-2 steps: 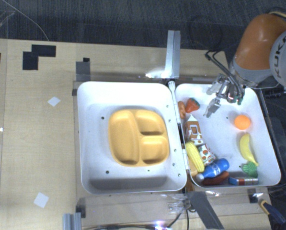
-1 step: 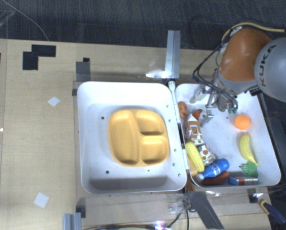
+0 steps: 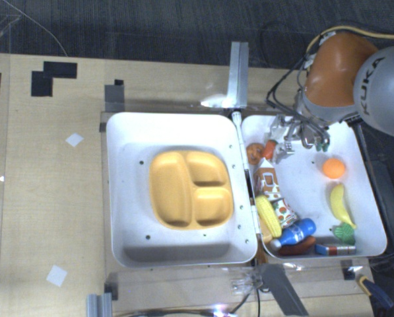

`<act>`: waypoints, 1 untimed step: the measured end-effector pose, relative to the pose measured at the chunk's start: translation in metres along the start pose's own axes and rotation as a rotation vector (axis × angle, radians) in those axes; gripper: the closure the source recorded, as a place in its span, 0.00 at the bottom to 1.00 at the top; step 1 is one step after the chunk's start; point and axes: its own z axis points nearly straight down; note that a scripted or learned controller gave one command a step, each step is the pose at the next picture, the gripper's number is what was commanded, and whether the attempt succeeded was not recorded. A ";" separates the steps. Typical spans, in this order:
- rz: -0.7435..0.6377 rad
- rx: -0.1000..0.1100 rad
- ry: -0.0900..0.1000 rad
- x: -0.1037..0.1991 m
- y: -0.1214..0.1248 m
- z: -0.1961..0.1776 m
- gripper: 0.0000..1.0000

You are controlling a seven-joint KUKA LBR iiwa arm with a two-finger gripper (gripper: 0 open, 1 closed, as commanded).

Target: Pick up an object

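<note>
Blue bottle (image 3: 301,230), yellow banana (image 3: 341,205), orange ball (image 3: 334,168)

The arm (image 3: 385,91) carries one legible marking: the brand name "KUKA", in dark capitals on its grey housing at the far right of the scene. The lettering runs at a slant along the housing. The carton (image 3: 270,187) in the right bin (image 3: 368,197) bears printing, but this printing is too small to read.

Yellow divided tray (image 3: 189,189) alone in the left bin (image 3: 121,197). Gripper (image 3: 295,137) low over the right bin (image 3: 368,203) (far corner), near orange ball (image 3: 334,168) and banana (image 3: 340,205).
</note>
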 end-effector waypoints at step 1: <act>-0.183 -0.002 0.018 0.077 -0.040 -0.015 1.00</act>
